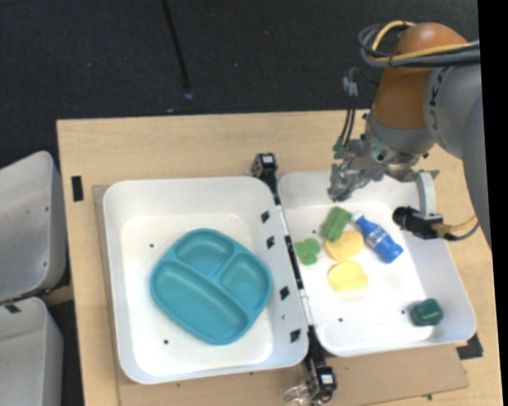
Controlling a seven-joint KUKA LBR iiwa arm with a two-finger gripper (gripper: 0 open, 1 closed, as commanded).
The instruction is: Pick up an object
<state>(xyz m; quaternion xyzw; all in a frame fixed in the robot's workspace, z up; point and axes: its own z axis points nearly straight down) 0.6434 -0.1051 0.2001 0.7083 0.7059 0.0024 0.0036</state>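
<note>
In the right bin (442, 259) lie a green block (334, 224), a small green piece (308, 251), two yellow round pieces (344, 245) (347, 276), a blue bottle (379, 238) and a dark green object (425, 313). My gripper (345, 184) hangs over the bin's far left part, just above and behind the green block. Nothing shows between its fingers.
The left bin (133, 334) holds a teal divided tray (210, 283). A black divider with clips (283, 256) runs between the bins. A black fitting (414, 220) sits at the right bin's far right wall. The grey arm with its orange band (409, 77) reaches in from the upper right.
</note>
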